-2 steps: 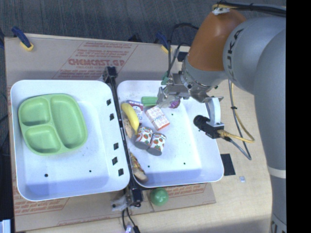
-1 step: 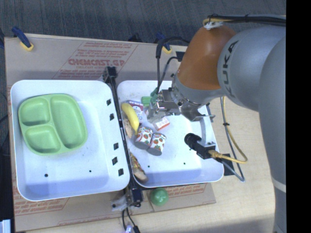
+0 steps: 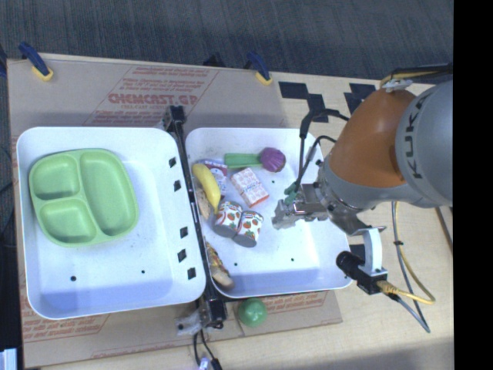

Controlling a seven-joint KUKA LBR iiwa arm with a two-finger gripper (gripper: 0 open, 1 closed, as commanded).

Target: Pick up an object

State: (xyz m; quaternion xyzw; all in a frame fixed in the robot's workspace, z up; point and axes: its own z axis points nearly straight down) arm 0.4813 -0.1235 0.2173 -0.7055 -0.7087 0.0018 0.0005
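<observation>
Hovering over the right bin (image 3: 308, 280), east side; jaw state unreadable.

My gripper (image 3: 282, 216) is hanging above bare white floor, and I cannot tell whether anything sits in it. The object cluster is lying at my 9 o'clock: two small cans (image 3: 239, 222) nearest, the banana (image 3: 205, 187) beyond, a pink carton (image 3: 249, 186) at 10 o'clock, a purple-headed green toy (image 3: 260, 159) at 11. The green divided plate (image 3: 80, 194) is occupying the left bin (image 3: 46, 295).
</observation>
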